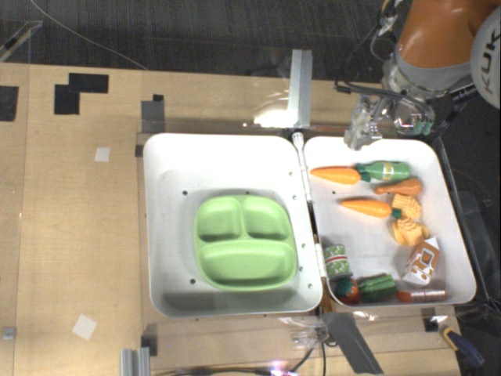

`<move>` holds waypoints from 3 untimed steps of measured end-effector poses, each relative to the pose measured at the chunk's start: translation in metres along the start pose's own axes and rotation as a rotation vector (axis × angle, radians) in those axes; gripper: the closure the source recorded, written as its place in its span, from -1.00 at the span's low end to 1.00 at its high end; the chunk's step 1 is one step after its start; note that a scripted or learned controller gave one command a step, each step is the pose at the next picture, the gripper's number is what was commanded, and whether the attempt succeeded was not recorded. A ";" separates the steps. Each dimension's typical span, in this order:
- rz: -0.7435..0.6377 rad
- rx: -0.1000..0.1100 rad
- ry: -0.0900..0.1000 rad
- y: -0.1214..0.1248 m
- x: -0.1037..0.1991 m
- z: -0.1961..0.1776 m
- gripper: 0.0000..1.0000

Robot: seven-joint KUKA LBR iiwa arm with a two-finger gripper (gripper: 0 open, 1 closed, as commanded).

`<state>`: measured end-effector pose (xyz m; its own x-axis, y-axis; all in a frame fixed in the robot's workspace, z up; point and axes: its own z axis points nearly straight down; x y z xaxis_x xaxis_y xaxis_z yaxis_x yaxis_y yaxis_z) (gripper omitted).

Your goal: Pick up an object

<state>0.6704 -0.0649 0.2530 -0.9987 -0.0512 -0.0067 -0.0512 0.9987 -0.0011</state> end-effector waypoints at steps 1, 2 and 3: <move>-0.003 0.000 -0.009 0.002 -0.003 -0.012 1.00; 0.123 -0.002 0.002 0.038 0.057 0.009 1.00; 0.135 -0.002 -0.001 0.019 0.011 0.004 1.00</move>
<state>0.6588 -0.0463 0.2485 -0.9964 0.0841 -0.0073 0.0841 0.9965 0.0014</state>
